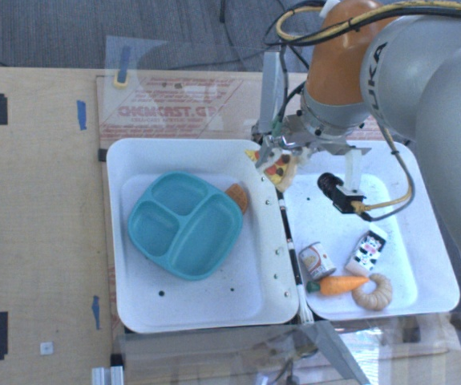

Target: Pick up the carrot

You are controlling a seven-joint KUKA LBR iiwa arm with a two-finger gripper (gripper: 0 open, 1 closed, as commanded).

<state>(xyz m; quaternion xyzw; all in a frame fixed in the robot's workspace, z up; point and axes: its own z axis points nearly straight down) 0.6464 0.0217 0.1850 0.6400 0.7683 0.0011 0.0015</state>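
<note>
Carrot waits low in the right bin; arm hovers at the far divider.

A teal three-compartment plastic plate [186, 224] fills the left white bin [134, 311]. The gripper [277, 163] hangs over the divider, its grasp impossible to tell. The small orange carrot [344, 285] lies between a tin can [316, 261] and a beige ring-shaped pastry [374, 292], so descend centred, jaws straddling its width.

Teal divided plate [186, 224] in the left bin [134, 295]; small can [316, 261], doughnut [373, 292] in the right bin [426, 247].
</note>
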